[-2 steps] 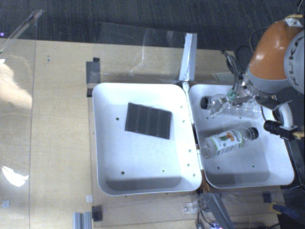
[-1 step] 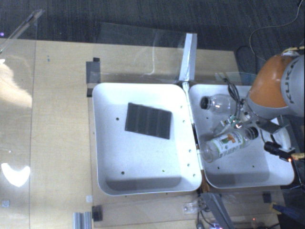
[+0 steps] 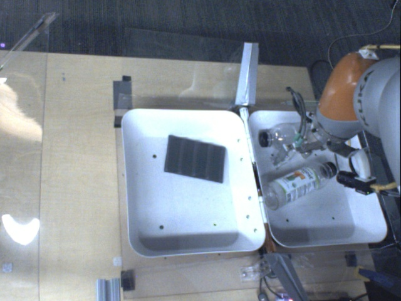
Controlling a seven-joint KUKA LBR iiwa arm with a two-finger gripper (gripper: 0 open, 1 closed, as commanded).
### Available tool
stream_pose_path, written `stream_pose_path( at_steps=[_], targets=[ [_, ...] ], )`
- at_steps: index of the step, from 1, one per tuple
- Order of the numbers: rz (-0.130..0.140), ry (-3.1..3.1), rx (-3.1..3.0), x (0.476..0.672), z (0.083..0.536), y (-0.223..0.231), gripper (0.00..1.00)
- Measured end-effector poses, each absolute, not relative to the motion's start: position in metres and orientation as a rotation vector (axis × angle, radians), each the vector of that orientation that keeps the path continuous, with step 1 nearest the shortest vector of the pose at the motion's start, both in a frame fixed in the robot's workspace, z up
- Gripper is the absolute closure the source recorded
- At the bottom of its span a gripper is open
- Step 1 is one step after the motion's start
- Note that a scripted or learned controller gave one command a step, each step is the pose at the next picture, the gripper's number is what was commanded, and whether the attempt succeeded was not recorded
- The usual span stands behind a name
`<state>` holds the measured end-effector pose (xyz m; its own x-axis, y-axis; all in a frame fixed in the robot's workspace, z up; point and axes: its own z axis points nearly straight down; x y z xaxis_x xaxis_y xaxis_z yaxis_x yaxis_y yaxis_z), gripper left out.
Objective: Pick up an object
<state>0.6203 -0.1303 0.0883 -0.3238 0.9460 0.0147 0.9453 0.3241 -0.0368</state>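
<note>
White bins (image 3: 188, 243) on a pale wood counter (image 3: 69, 187); dark grey ribbed pad (image 3: 195, 158); clear bottle (image 3: 299, 184) with white, orange and green label; grey arm (image 3: 382, 99) with orange band (image 3: 341, 93).

So the grey arm (image 3: 376, 99) comes in from the right, orange band sitting up near the wrist. It's bent down low, with the hand (image 3: 299, 142) pointing leftward. Can't really make out much more.
</note>
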Motion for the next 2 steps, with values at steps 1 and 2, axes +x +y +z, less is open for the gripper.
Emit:
stream_pose_path(
  at_steps=[1, 2],
  targets=[
    [-0.006, -2.751, -1.543, 0.567, 0.09, -0.164, 0.0],
    [-0.009, -2.814, -1.432, 0.539, 0.09, -0.164, 0.0]
  ],
)
